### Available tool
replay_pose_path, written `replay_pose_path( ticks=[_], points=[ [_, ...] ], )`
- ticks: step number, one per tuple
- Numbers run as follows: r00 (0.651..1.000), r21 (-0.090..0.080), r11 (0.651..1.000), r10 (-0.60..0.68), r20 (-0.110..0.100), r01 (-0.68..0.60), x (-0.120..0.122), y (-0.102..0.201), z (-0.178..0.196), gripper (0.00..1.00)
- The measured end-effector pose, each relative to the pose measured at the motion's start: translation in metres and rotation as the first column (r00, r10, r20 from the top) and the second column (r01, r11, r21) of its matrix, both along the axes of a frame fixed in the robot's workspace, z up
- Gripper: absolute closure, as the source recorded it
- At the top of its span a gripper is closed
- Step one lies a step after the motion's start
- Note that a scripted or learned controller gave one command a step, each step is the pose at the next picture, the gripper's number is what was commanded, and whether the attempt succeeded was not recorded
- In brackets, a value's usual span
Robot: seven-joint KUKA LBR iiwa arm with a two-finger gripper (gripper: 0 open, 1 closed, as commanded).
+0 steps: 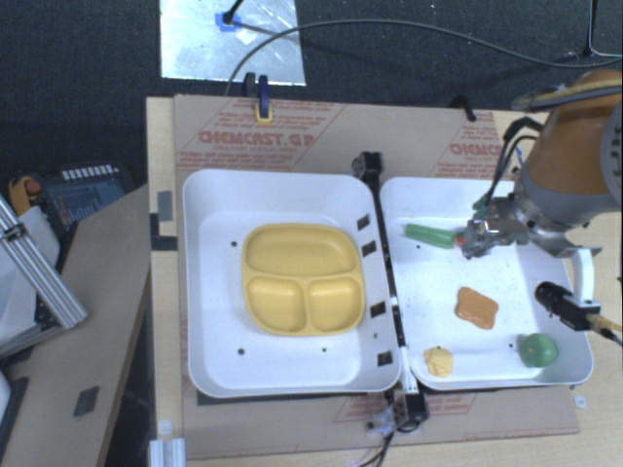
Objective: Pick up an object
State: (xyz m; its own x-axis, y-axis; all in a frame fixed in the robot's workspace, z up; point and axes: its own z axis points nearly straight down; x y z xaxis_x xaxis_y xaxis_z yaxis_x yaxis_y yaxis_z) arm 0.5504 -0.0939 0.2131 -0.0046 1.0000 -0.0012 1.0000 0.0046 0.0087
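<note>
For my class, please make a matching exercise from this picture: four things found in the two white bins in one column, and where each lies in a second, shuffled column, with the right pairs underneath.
Things
1. yellow divided tray
2. green ball
3. long green piece
4. small yellow piece

Places
A. right bin, near left corner
B. middle of the left bin
C. right bin, near right corner
D. right bin, far side, just left of the pincer

Pairs: 1-B, 2-C, 3-D, 4-A
</note>
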Motion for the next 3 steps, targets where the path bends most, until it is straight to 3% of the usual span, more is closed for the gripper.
replay_pose_path(
  ticks=[1, 3],
  points=[
    [1.000, 0.001, 1.000, -0.001, -0.005, 0.001, 0.001, 0.000, 0.008, 1.00],
    [1.000, 0.004, 1.000, 0.005, -0.008, -0.005, -0.018, 0.103, 0.007, 1.00]
  ],
)
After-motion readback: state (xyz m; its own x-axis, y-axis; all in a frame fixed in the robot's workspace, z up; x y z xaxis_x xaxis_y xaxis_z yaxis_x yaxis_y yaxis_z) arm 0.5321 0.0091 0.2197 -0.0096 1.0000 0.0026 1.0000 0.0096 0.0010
